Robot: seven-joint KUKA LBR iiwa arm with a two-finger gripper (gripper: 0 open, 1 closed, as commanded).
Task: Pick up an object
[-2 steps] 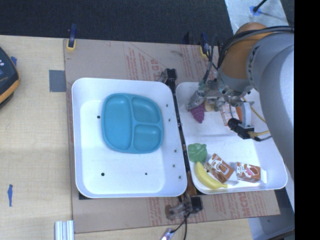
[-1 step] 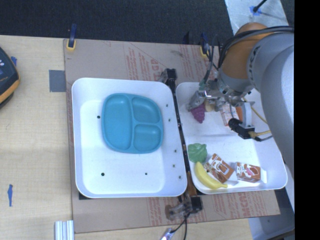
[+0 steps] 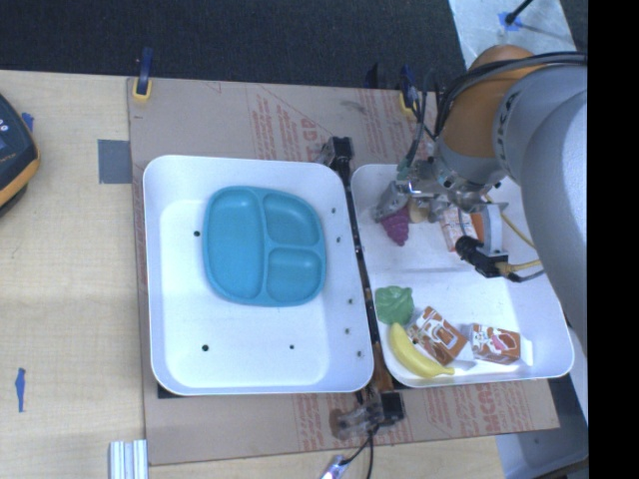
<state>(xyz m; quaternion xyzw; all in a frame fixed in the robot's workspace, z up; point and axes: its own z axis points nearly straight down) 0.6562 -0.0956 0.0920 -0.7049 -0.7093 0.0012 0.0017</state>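
The gripper [image 3: 394, 205] sits low in the far corner of the right bin [image 3: 559, 352], right over a purple toy [image 3: 397, 228]; whether its jaws are open or closed on it, I cannot tell. The purple toy's long axis runs roughly toward the near edge. Nearby lie a green toy [image 3: 393, 303], a banana [image 3: 411, 353] and two snack packets [image 3: 469, 340]. A blue divided plate [image 3: 265, 244] rests in the left bin [image 3: 175, 357].

A divided plate [image 3: 266, 245] lies in the left bin [image 3: 170, 357]; a banana [image 3: 412, 353] in the right bin [image 3: 544, 352].
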